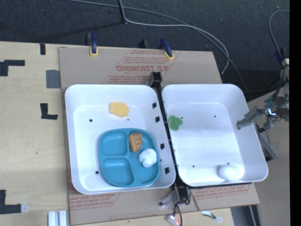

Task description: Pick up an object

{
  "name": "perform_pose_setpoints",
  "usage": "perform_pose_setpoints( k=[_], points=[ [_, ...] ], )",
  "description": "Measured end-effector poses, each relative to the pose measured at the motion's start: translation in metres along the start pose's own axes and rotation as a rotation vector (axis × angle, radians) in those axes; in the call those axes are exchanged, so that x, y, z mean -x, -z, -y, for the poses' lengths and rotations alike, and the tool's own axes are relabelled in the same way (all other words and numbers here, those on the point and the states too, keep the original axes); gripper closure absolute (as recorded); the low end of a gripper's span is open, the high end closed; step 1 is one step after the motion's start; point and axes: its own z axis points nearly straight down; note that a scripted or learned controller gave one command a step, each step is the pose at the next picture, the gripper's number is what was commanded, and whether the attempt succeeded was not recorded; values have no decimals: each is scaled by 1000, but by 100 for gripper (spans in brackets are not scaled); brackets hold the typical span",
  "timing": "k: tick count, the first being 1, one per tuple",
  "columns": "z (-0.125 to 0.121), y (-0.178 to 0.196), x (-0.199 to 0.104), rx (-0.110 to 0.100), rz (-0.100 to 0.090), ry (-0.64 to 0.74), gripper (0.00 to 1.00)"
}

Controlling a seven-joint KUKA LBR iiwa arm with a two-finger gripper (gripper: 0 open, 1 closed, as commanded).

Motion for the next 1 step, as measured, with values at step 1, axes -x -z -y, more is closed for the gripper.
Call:
perform_pose_setpoints(
  k=[1],
  points=[
    [10,69,-39,6,1,3,0]
  ],
)
